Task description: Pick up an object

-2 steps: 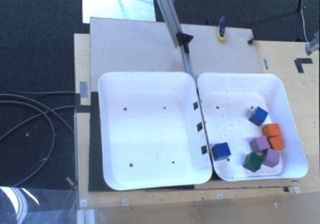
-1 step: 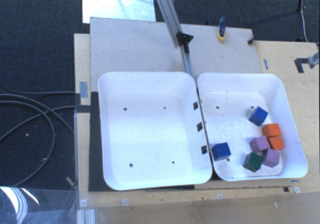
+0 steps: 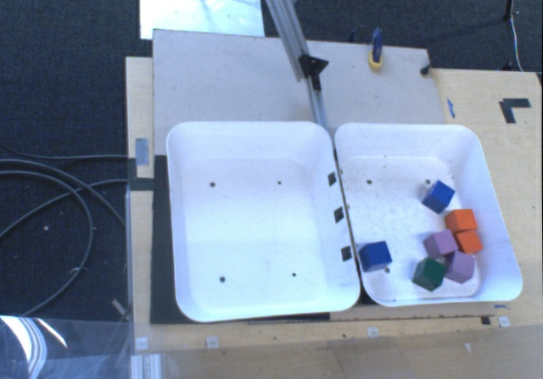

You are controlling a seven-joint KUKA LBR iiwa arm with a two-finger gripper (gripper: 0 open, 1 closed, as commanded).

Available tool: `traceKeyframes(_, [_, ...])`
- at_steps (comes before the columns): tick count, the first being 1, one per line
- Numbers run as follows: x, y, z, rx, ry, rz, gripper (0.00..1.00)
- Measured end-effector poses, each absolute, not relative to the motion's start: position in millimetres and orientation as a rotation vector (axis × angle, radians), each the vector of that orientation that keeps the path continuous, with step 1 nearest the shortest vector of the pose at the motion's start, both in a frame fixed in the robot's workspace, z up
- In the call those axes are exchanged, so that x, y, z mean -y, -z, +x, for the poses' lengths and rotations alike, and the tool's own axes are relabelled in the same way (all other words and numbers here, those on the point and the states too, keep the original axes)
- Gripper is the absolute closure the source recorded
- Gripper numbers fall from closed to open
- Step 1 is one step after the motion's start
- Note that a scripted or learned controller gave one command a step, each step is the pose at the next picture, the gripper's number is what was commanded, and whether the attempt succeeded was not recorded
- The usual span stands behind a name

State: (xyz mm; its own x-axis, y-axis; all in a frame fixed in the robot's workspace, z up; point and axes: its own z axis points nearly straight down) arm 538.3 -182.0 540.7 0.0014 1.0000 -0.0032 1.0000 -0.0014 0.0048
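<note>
Left bin (image 3: 254, 225): white, shallow, centre-left of frame; a few small dark dots on floor.
Right bin (image 3: 407, 144): white, touching left bin along centre seam; holds all the blocks, grouped toward lower right.
Blue cube 1 (image 3: 439, 197): right-centre of right bin, tilted, apart from the rest.
Blue cube 2 (image 3: 374, 256): lower left of right bin, just beside the seam wall, well apart from cluster.
Orange blocks (image 3: 463, 229): two, touching, one above the other, near right wall.
Purple blocks (image 3: 450, 254): two, just below/left of orange; upper one touching lower orange.
Green cube (image 3: 429, 273): lowest in cluster, touching purple, near bottom wall.
Pincer: state cannot be told from this frame; nothing seen pinched or touched.
Pole (image 3: 284, 8): grey, slanting from top centre down to black clamp, then thin rod to bins' top seam.
Board (image 3: 237, 72): pale grey, behind bins, upper centre.
Clip (image 3: 375, 55): yellow/blue, upper right edge of board.
Cables (image 3: 51, 199): black, looping on dark carpet, left of frame.
Black tabs (image 3: 339, 214): three along seam betw. bins.
</note>
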Motion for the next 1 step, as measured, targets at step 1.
traceKeyframes(1, [175.1,-542.1,494.1,-2.219,-0.004,2.218,0.00])
